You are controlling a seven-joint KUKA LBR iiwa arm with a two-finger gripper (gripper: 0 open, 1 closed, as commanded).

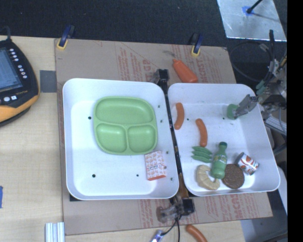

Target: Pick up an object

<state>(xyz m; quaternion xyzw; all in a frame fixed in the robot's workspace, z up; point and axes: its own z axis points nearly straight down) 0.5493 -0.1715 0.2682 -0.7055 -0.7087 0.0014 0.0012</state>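
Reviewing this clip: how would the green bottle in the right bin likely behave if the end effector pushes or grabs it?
The green bottle lies on its side, so it would probably roll. It looks like smooth plastic, likely slippery and light. It rests against neighbouring toy food, which may shift too.

A robotics lab: teach pendant (10,82), clamped cardboard (116,59), two white bins (73,135).

One fixed camera looks down at a slant. It takes in both white bins (68,135) and the bench (20,160).
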